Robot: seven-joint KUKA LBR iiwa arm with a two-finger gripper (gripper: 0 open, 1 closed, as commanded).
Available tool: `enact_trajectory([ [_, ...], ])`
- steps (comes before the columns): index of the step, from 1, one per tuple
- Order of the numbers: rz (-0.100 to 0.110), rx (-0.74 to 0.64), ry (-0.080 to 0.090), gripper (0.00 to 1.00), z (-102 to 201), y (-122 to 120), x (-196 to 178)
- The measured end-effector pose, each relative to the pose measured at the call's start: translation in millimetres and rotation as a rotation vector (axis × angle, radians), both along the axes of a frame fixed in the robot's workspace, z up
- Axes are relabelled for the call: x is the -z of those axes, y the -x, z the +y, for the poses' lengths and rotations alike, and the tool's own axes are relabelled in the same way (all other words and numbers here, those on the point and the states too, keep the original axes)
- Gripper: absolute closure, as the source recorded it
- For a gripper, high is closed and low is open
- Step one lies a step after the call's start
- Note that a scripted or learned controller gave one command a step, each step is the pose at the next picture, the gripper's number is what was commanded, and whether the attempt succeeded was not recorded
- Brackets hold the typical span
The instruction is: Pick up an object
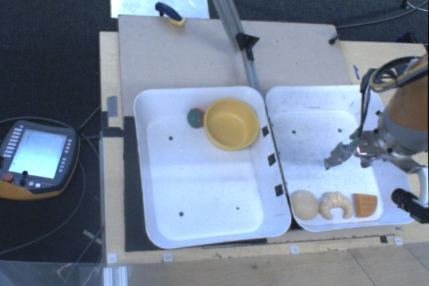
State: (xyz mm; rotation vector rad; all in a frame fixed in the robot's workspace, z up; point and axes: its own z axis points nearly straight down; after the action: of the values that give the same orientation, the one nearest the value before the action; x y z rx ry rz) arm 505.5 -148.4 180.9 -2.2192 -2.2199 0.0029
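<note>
My gripper (334, 159) reaches in from the right over the middle of the right bin (315, 104), and nothing shows in its grasp. Along that bin's front wall lie three small things in a row: a pale round bun (304, 203), a cream croissant shape (336, 205) and an orange block (364, 204). The gripper is above the croissant shape in the view, apart from it. In the left bin (201, 211), a yellow bowl (231, 123) stands at the back right with a small green ball (195, 118) touching its left side.
A grey pole (224, 0) slants across the bench behind the bins and ends at the divide between them. A teach pendant (35, 159) lies on the floor to the left. Cables loop around the arm's wrist (375, 80).
</note>
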Motion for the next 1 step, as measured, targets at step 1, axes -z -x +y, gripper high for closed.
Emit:
enact_trajectory([
  [1,0.001,0.001,0.0,0.0,-1.1,4.5,61.8],
])
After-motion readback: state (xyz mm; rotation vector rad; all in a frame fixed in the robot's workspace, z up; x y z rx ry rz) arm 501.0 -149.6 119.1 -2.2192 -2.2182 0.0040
